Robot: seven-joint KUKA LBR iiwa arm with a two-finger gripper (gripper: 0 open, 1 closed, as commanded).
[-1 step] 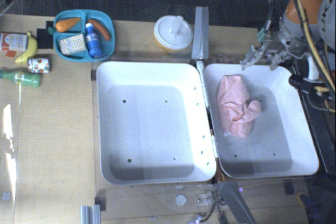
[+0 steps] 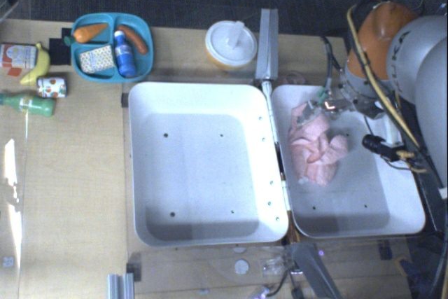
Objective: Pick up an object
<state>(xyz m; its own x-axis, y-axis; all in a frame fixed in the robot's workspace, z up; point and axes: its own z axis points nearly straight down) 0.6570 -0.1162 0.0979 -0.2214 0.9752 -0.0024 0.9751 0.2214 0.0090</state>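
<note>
you are looking down on a pale wooden bench (image 2: 70, 185) with two shallow white bins side by side. the left bin (image 2: 203, 164) shows bare floor with a few small holes. in the right bin (image 2: 353, 213) a crumpled pink cloth (image 2: 317, 147) lies toward the upper left. the grey arm (image 2: 420, 59) with its orange band (image 2: 381, 28) reaches in from the right, and the hand (image 2: 329, 103) sits at the cloth's upper edge. behind the bins stands a white lidded cup (image 2: 231, 44). at the bench's far left you see a blue divided tray (image 2: 112, 47) with toy food, a banana (image 2: 36, 65), a small can (image 2: 52, 87) and a green bottle (image 2: 28, 103).
</note>
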